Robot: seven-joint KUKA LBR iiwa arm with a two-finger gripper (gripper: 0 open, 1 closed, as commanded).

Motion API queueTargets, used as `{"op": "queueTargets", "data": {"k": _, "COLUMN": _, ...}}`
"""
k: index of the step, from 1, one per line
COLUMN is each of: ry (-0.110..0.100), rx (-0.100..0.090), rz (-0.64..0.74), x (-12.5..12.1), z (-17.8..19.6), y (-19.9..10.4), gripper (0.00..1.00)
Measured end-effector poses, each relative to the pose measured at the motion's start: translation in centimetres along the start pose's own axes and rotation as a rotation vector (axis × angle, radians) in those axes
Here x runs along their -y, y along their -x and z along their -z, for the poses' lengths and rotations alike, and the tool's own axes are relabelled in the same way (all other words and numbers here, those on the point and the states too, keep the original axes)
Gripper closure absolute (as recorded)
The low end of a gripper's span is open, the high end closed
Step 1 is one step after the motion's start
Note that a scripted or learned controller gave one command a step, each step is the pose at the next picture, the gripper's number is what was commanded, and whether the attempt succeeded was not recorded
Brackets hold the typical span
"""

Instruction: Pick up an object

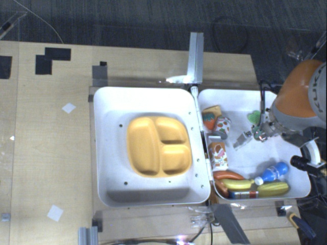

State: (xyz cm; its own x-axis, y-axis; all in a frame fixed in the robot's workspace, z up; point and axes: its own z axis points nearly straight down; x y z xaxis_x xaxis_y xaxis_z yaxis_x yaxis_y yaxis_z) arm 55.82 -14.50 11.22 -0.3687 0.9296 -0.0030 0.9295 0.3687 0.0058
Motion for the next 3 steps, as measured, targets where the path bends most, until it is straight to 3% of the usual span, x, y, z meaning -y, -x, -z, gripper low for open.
{"op": "queueTargets", "data": {"k": 1, "ry": 0.007, "rx": 0.008, "rz": 0.371, "x": 4.7, "z": -2.2, "y": -0.8, "gripper": 0.0}}
{"op": "queueTargets", "data": {"k": 2, "ry": 0.004, "rx": 0.005, "rz": 0.344, "x": -1.0, "z": -2.4, "y": 6.9, "gripper": 0.0}}
{"op": "queueTargets", "data": {"k": 3, "ry": 0.012, "rx": 0.013, "rz": 0.351, "x": -1.4, "z": -0.9, "y": 6.9, "gripper": 1.0}}
